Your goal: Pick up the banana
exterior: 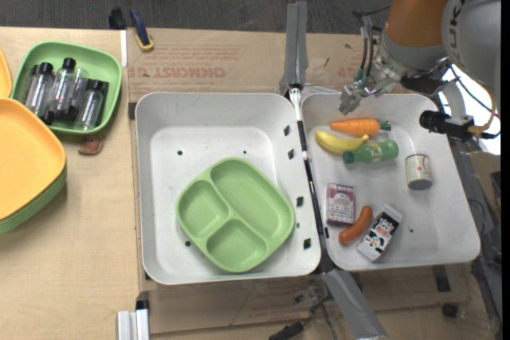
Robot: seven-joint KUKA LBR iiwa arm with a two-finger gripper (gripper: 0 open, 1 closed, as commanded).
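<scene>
White plastic formed both bins. Nearest the camera in the right bin (pixel 454 243) lay a small black-and-white carton (pixel 378 234) and a sausage (pixel 355 224), with a red card box (pixel 341 204) just beside them. The left bin (pixel 159 123) held a green divided tray (pixel 233 212). Farther back in the right bin stood a small can (pixel 418 170). Beyond it the banana (pixel 339 142) lay touching a green bottle (pixel 371 151), with a carrot (pixel 356 126) just behind. The gripper (pixel 351 99) hung above the bin's far edge, near the carrot, holding nothing; whether its jaws were parted could not be told.
</scene>
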